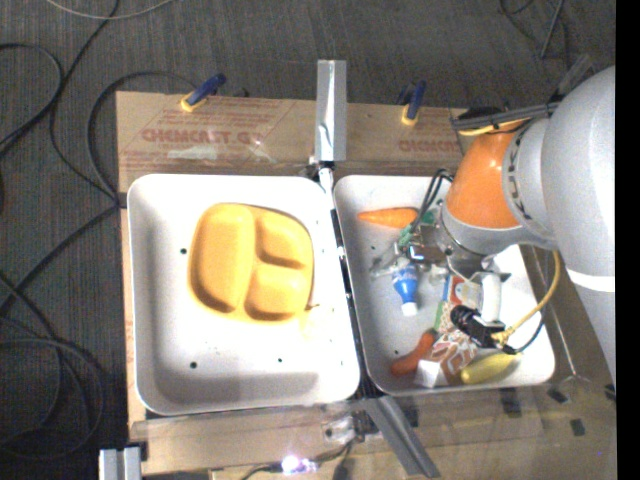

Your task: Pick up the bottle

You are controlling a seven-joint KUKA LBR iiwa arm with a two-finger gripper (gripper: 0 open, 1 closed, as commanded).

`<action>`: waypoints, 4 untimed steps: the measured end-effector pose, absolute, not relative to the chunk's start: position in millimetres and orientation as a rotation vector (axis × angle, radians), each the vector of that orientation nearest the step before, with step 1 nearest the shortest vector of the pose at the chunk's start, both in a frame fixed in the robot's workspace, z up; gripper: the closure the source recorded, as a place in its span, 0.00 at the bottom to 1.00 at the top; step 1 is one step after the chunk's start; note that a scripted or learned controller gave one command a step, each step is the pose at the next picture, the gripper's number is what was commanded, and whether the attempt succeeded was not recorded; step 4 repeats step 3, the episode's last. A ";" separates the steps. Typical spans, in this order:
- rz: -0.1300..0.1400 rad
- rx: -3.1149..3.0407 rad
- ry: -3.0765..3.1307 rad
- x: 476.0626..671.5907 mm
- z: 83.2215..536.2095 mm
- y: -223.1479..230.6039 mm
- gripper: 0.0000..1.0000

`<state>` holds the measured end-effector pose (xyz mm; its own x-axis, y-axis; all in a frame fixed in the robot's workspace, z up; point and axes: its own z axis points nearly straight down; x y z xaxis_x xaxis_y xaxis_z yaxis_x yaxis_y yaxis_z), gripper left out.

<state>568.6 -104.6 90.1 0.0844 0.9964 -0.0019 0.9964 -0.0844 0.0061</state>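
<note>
The bottle (405, 291) is small and blue with a white cap. It lies in the middle of the right bin (372, 320) with its cap pointing toward the front. My gripper (418, 251) hangs low over that bin, just behind and to the right of the bottle, and touches or nearly touches its back end. The grey wrist with its orange band (487, 188) hides the bin's back right part. I cannot tell whether the bottle is gripped.
An orange carrot (388, 217) lies at the right bin's back. At its front are an orange sausage (411, 355), a white cube (428, 373), a red-and-white packet (462, 344) and a yellow banana (491, 369). The left bin (160, 368) holds a yellow divided plate (253, 261).
</note>
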 end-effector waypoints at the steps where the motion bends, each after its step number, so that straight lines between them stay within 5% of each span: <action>1: 0.006 2.310 2.122 568.9 99.5 -104.2 1.00; 2: -0.006 2.475 1.939 516.0 182.5 -75.1 1.00; 3: -0.009 2.514 1.887 531.3 135.8 -103.4 1.00; 4: -0.009 2.514 1.887 531.3 135.8 -103.4 1.00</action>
